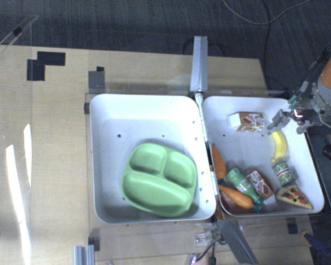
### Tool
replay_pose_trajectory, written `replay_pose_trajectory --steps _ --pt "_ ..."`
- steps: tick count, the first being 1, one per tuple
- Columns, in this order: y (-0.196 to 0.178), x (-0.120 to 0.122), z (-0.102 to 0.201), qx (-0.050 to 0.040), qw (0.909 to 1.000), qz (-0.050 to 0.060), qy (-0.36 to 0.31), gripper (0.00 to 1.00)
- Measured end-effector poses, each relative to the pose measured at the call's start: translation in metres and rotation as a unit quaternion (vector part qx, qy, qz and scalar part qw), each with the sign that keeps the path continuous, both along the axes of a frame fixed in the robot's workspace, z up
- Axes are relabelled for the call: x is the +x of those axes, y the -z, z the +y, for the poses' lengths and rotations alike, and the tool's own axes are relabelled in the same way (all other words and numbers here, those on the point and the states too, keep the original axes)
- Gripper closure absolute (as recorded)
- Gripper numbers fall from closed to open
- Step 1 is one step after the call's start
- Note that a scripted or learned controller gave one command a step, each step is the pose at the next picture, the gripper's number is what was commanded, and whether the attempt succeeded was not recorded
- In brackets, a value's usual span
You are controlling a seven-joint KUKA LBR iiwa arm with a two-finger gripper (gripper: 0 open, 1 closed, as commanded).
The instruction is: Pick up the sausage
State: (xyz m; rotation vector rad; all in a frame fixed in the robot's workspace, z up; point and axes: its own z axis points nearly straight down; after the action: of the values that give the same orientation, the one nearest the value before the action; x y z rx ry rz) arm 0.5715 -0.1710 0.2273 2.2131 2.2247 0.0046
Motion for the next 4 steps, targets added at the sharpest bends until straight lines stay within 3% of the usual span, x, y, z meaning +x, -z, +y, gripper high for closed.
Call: replay_pose_trajectory --steps 1,2,3,4 --pt "0.105 0.08 0.041 -0.0006 0.9991 -0.009 0.042 0.0" --pt "0.133 -0.014 0.044 0.0 0.999 0.0 -0.046 0.0" --pt "0.138 0.04 -0.011 0.0033 0.9983 -0.003 -0.059 0.0" --pt "0.121 0.009 0.034 0.0004 0.9997 0.0 0.026 0.0"
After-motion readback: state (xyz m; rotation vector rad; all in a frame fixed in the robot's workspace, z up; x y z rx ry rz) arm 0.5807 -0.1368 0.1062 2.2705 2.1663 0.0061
